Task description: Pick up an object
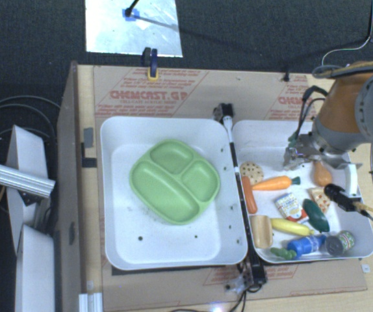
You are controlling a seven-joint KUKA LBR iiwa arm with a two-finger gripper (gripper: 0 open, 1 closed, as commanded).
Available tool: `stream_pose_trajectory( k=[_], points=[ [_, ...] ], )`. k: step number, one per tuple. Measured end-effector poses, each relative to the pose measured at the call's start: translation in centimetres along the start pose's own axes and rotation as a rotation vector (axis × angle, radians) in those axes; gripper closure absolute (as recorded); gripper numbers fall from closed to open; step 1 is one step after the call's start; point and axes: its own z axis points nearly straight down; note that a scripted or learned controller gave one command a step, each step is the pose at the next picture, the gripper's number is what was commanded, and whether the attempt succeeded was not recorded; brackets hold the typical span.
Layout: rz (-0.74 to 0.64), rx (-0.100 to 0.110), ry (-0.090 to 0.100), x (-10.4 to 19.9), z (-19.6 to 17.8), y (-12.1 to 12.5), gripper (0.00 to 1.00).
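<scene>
Carrot [274,184], orange, green stub end, possibly plastic, lying flat

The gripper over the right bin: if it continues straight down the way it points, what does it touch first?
Probably bare floor of the right bin. The gripper hangs over an open patch above the carrot, with the cookie to its left. Depth is unclear from this slanted view, so it might graze the carrot.
</scene>
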Motion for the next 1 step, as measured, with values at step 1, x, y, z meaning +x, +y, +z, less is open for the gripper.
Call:
stream_pose_trajectory(
  k=[1],
  points=[
    [0.011,0.004,-0.003,-6.48,-6.86,-3.56,1.00]
  ],
)
